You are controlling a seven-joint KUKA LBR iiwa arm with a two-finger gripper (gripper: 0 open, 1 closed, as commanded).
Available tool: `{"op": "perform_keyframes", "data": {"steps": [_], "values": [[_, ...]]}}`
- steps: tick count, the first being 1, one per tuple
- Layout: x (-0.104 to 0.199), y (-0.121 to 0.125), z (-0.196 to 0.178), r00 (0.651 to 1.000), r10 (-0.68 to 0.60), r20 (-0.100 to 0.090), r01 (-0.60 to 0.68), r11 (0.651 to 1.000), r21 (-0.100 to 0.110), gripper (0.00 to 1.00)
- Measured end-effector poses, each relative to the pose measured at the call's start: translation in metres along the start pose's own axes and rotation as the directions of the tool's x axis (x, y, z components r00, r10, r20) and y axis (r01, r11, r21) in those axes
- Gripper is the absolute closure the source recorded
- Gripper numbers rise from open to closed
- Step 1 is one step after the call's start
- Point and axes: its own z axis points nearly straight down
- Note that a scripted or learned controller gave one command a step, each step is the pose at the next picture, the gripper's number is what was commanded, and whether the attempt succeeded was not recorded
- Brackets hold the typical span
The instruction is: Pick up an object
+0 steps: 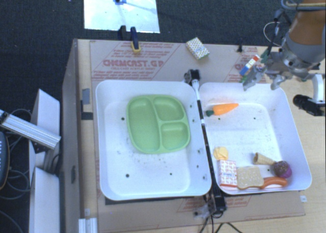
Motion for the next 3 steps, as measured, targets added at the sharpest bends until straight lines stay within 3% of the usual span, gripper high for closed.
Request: {"op": "perform_keyframes", "data": {"steps": [1, 2, 3], "values": [[-0.003, -0.009, 0.168, 1.000, 0.002, 0.000, -0.002, 1.000, -0.001, 0.00], [0.024, 0.023, 0.172, 1.000, -0.002, -0.002, 0.002, 1.000, 0.027, 0.00], [0.026, 0.023, 0.163, 1.000, -0.005, -0.006, 0.005, 1.000, 0.030, 1.00]]}}
